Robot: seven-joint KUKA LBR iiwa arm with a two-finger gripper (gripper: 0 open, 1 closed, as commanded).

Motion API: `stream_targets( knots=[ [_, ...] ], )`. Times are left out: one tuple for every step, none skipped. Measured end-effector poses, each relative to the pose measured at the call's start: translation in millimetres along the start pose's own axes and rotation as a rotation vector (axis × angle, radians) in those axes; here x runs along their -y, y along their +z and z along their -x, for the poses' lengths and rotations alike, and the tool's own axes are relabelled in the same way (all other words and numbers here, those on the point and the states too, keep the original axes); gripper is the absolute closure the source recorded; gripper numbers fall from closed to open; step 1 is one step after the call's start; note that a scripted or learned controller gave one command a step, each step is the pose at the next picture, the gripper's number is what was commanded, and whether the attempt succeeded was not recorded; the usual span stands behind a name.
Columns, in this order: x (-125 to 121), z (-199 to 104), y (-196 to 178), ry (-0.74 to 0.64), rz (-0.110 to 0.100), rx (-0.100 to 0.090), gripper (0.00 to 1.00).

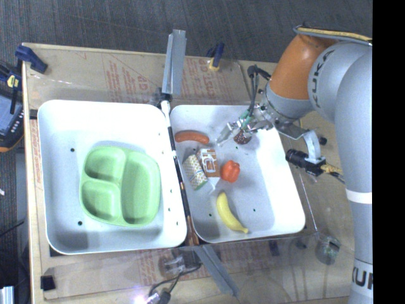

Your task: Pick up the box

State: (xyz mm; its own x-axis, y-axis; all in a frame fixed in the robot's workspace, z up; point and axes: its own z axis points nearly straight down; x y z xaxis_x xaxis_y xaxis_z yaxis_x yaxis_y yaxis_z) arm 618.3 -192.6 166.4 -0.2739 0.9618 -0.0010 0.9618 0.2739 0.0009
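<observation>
Landmark: right-hand shallow white plastic bin [288, 195], one of two side by side on the brown board bench [114, 75].

Contents of that bin:
- Small printed cardboard box [208, 161], brown and white, lying flat in the bin's left-centre part. It touches or nearly touches a red rounded pepper-like item [230, 170] on its right.
- Pale patterned cylindrical can [195, 171], lying tilted, just left of the box and against the bin's left wall.
- Reddish-brown sausage [191, 137], lying crosswise near the bin's far-left corner, above the box.
- Yellow banana [230, 213], lying slantwise in the bin's near half, below the box and pepper.

Arm: grey arm with orange band [304, 68] enters over the bin's far-right corner. Two-finger gripper [243, 133] sits over the bin's far side, well apart from the box. How far it is open cannot be told; nothing recognisable seen in its grasp.

Beyond the bin's left wall: left-hand white bin [50, 170], holding a light green plastic divided tray [120, 185].
</observation>
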Motion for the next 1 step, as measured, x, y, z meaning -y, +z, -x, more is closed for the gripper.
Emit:
stream_targets(
  knots=[
    [-5.7,-45.7,58.2,-0.059,-0.001,-0.001,0.00]
  ],
)
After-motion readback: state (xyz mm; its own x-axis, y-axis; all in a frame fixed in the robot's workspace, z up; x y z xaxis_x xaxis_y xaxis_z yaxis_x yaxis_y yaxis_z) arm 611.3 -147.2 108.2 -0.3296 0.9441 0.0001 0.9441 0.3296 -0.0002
